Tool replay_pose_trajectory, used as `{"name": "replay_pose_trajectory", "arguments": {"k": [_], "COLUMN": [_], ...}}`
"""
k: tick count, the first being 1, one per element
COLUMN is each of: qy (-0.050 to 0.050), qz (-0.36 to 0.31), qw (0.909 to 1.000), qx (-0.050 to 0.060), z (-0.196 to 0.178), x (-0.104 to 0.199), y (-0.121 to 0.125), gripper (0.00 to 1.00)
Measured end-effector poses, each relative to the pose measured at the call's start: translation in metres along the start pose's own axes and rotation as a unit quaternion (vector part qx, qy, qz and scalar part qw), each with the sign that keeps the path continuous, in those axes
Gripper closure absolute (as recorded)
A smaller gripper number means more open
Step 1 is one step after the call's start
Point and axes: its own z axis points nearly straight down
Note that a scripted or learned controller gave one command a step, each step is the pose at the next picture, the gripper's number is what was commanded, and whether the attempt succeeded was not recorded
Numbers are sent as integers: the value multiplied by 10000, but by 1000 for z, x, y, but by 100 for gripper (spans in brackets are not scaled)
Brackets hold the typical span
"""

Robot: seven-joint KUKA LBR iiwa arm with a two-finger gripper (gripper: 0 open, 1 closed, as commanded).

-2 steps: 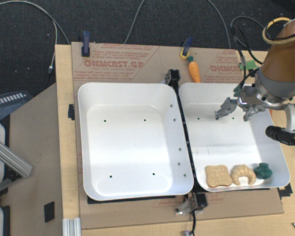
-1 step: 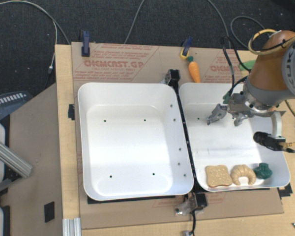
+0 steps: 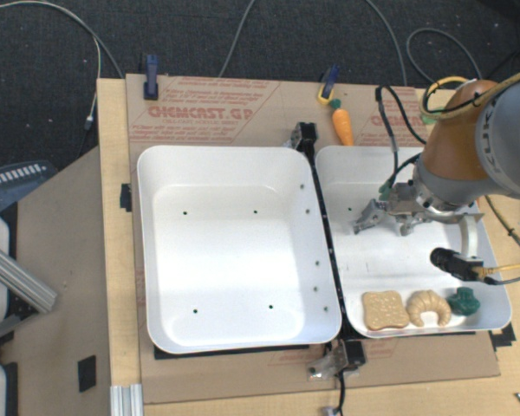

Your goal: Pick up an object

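The right bin holds three things along its front edge: a square tan cracker, a pale croissant and a small green toy. My gripper hangs over the middle of this bin, pointing left, well behind those things and apart from them. Its fingers stand open with nothing between them. The grey arm with the orange band comes in from the right.
The left bin stands beside the right one, their rims touching along a black divider. An orange carrot lies on the cardboard behind the right bin. Blue clamps hold the board's far edge.
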Motion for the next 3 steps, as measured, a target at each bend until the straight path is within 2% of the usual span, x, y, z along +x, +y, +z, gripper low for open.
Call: {"name": "replay_pose_trajectory", "arguments": {"k": [1,3], "qy": [-5,-8], "qz": [0,-1], "qw": [10000,10000], "qx": [-29,-44], "z": [-14,-102], "x": [0,-4], "y": [2,11], "gripper": [100,100]}}
